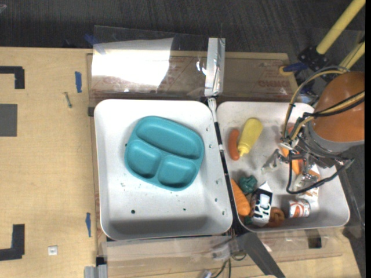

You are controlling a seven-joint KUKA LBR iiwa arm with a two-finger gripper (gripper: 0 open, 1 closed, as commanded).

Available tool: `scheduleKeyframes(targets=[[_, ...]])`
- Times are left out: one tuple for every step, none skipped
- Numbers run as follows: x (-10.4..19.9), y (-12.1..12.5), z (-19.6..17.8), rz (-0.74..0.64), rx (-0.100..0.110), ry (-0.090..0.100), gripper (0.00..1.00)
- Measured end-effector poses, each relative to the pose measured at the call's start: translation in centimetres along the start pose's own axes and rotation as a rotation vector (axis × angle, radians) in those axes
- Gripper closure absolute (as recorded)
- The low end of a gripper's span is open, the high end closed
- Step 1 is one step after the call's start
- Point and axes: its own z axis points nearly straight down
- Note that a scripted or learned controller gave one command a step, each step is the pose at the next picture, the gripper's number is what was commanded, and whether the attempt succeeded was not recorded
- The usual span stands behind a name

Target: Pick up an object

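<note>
From where I stood, the gripper [297, 168] hung low inside the right bin [339, 210], just right of the yellow bottle [250, 134], nothing visibly lifted; whether it had closed on anything I could not tell.

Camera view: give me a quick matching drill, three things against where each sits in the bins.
Things:
1. teal divided tray
2. yellow bottle
3. red and white can

Places:
A. lower right of the right bin, below the arm
B. middle of the left bin
C. upper left part of the right bin, beside an orange piece

Pairs: 1-B, 2-C, 3-A
</note>
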Motion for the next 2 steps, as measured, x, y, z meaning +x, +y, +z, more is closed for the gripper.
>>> scheduleKeyframes(targets=[[-1.0, -4.1, 2.9, -0.020, 0.000, 0.000, 0.00], [0.5, -3.5, 2.9, -0.001, 0.000, -0.001, 0.00]])
